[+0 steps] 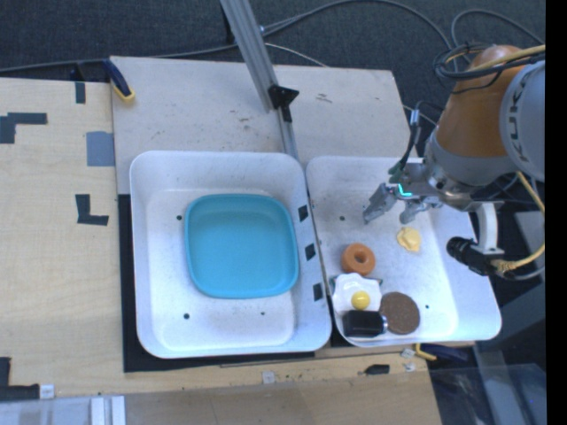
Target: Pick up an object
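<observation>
A: Nearest, along the right bin's (461,312) front edge: black block (362,324), brown disc (400,312), fried egg (357,292). Behind them, the donut (359,258) and a yellow piece (408,238).

B: And the claw (396,204)?

A: Fingers spread, nothing between them, poised over bare floor behind the donut, likely lining up a grab.

B: The left bin (159,237)?

A: Just a blue plate (240,243).

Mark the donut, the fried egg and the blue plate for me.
donut (358,258): camera view, on its orange ring, right bin.
fried egg (359,300): camera view, on the yellow yolk.
blue plate (239,243): camera view, on its flat centre, left bin.
</observation>
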Tool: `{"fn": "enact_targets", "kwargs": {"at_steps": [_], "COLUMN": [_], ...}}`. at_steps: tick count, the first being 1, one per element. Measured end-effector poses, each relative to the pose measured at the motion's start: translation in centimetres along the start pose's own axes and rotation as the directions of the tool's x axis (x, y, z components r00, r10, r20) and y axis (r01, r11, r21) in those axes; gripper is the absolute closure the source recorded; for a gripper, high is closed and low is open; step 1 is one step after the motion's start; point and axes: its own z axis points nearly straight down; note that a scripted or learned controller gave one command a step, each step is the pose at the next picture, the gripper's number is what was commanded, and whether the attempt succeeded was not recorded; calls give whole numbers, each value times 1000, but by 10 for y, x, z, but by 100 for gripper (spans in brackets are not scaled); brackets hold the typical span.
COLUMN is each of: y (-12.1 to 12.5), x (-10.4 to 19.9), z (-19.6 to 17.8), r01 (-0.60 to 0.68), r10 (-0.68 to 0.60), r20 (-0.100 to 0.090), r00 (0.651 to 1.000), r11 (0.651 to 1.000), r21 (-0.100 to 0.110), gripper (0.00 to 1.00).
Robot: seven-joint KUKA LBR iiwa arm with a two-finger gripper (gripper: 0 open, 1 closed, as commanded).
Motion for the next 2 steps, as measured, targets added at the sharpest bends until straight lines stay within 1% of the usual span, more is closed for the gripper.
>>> {"fn": "enact_targets", "kwargs": {"at_steps": [1, 2], "y": [0, 6], "x": [0, 2], "z": [0, 45], "r01": [0, 0], "r10": [0, 0], "r20": [0, -1], "r00": [1000, 1000], "r11": [1000, 1000], "r21": [0, 4], "gripper": [0, 0]}}
